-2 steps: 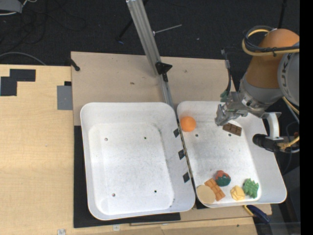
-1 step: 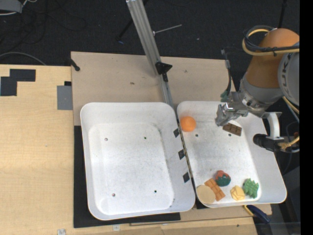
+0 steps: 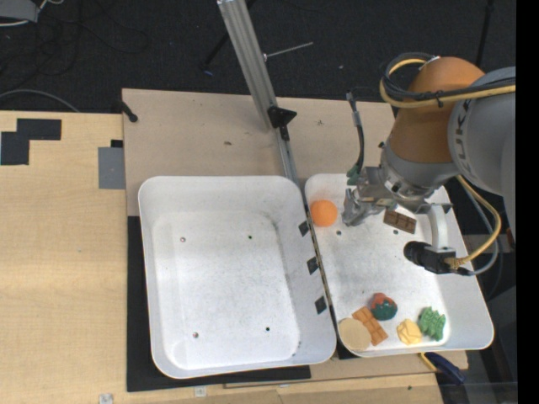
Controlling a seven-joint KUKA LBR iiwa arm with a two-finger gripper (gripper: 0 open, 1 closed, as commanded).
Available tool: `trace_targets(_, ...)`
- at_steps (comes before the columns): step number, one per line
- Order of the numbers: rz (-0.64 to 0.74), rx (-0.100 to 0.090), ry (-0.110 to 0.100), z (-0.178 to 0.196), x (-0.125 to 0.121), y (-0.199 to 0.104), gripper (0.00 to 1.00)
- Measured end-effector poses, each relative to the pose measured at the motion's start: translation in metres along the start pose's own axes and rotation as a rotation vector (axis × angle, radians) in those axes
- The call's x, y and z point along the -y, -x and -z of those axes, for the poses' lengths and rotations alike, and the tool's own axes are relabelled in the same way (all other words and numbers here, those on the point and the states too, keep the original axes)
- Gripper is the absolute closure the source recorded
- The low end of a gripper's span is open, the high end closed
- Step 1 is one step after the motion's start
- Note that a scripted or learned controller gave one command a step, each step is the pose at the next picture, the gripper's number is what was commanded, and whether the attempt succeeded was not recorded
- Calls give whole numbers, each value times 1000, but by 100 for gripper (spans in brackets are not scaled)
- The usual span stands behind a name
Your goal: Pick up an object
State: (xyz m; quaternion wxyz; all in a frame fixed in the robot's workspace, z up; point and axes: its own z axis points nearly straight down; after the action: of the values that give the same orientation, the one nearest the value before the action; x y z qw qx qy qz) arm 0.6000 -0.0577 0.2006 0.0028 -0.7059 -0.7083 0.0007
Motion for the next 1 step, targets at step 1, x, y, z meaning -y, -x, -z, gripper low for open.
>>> trace_targets(1,0,0,0,4,25,-48,100)
